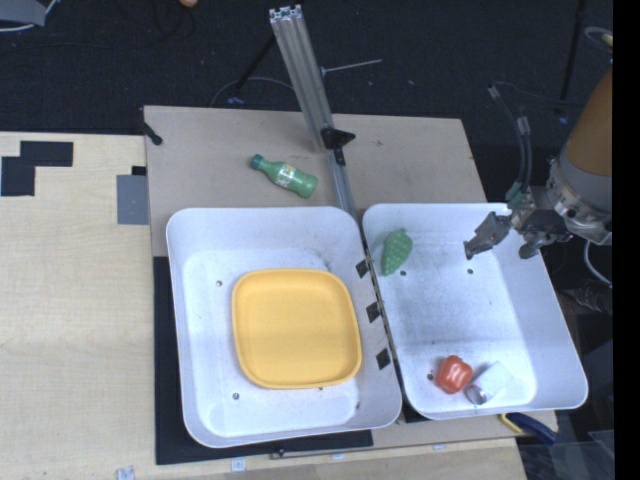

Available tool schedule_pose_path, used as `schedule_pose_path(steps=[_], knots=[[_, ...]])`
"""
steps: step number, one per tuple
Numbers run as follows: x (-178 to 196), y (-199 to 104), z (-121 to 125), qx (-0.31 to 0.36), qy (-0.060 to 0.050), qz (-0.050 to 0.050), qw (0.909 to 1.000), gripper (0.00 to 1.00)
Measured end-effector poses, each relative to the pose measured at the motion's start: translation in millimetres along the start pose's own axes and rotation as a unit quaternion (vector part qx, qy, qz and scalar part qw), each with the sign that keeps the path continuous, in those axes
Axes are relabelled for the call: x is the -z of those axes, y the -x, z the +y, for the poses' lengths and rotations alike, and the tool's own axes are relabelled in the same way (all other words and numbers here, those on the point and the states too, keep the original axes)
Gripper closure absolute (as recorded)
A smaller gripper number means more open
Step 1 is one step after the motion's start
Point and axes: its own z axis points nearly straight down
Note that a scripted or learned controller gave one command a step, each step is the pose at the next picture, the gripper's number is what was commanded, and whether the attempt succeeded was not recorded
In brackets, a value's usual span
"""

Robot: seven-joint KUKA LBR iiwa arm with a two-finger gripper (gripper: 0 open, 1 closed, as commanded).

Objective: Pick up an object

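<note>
In the right bin [545, 313], a green leaf-shaped object [396, 251] lies near the upper left corner. A small red object [453, 373] sits near the front edge, with a pale clear object [489, 382] touching its right side. My gripper [507, 243] hangs over the bin's upper right part, reaching in from the right. It is open, and nothing is between its two dark fingers [485, 236]. The gripper is well right of the green object and far behind the red one.
The left bin [190, 268] holds a square yellow plate [296, 326]. A green bottle [284, 175] lies on the bench behind the bins. A slanted aluminium rail [308, 68] runs down to the gap between the bins.
</note>
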Motion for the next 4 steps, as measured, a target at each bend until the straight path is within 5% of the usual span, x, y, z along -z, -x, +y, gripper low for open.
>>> schedule_pose_path(steps=[3, 4], knots=[[-161, 8, 5, 0.000, -0.002, 0.000, 1.0000, 0.00], [-148, 10, 6, -0.002, 0.000, 0.000, 1.0000, 1.00]])
